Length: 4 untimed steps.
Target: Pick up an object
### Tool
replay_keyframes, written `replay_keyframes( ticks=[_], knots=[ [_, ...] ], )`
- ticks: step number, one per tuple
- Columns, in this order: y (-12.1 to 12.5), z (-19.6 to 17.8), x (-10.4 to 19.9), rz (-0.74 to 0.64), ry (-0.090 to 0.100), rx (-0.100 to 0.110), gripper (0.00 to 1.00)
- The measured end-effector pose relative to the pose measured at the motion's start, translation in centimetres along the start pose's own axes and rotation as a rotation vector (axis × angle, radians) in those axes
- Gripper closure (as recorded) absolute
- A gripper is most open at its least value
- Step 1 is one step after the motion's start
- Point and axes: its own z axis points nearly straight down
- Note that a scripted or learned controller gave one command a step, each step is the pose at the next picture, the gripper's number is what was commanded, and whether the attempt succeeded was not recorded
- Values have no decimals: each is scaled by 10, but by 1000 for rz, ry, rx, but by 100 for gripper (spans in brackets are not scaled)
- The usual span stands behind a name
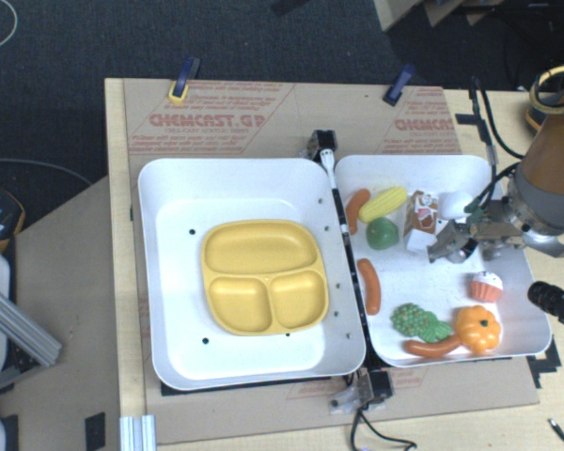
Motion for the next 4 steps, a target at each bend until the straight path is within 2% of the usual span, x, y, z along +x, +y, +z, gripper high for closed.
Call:
replay_keyframes(
  ticks=[1,3,4],
  knots=[
    [2,-5,0,-3,-2,-10,0],
    [-8,124,-1,-2,2,-2,0],
    [-8,125,-1,-1,0,-10,0]
  ],
)
